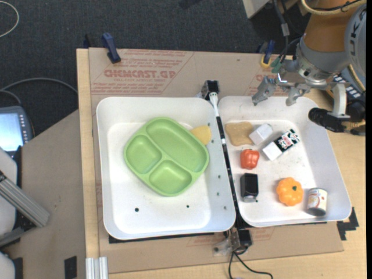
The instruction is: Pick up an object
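The right bin (334,156) holds several small objects: a tan flat piece (238,132), a white block (261,133), a black-and-white patterned block (281,145), a red pepper (249,158), a black box (249,186), an orange pumpkin (289,191) and a small can (317,201). My gripper (278,95) hangs above the far rim of the right bin, its two fingers spread open with nothing between them. It is well clear of all the objects.
The left bin (110,156) carries a green sectioned plate (165,154) with a yellow piece (201,134) at its right edge. A black clip (210,88) sits on the divider between the bins. A blue clamp (110,47) grips the board's far edge.
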Available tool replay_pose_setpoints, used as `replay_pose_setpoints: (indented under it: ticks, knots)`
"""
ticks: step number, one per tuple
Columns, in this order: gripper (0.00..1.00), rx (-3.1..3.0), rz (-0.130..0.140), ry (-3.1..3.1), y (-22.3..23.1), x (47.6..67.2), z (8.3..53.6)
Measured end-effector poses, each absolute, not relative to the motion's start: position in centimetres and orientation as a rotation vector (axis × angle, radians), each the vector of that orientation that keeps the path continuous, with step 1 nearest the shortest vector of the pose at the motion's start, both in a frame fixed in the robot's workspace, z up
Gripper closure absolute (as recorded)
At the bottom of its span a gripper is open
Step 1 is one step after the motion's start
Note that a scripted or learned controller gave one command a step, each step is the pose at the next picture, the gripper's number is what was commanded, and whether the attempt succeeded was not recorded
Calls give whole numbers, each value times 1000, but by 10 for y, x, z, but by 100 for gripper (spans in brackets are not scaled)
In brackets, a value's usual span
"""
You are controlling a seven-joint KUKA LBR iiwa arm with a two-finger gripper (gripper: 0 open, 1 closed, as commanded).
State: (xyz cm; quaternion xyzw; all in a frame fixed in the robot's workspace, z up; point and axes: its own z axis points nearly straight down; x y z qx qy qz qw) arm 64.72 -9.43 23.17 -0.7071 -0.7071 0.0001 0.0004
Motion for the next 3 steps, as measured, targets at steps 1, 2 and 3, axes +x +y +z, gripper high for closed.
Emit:
replay_pose_setpoints:
  ticks: [1,2,3]
  knots:
    - [0,-2221,11,-2209,-136,615,87]
    - [0,-2215,5,-2216,-90,559,84]
    - [0,-2220,3,-2216,-95,525,84]
